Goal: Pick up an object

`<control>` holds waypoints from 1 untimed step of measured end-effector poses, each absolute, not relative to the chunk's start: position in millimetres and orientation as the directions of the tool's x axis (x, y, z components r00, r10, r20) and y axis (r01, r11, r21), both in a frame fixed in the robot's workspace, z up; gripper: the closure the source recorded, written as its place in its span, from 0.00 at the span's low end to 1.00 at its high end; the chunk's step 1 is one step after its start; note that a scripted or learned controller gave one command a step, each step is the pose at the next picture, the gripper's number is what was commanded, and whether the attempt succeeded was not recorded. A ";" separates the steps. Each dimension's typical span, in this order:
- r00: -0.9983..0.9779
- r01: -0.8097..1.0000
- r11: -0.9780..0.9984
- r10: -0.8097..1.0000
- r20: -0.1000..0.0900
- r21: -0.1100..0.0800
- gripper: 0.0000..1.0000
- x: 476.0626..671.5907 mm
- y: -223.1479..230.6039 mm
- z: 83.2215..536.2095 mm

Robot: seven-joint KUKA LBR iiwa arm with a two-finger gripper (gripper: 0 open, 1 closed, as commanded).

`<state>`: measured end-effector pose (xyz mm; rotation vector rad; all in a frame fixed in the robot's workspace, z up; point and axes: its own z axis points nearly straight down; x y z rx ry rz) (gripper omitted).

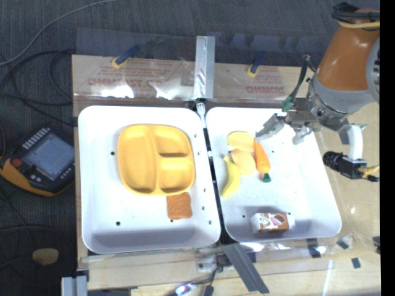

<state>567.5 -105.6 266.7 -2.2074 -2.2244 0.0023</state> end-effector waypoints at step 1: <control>-0.050 0.999 0.050 0.999 -0.001 -0.003 0.00 613.0 -117.2 165.6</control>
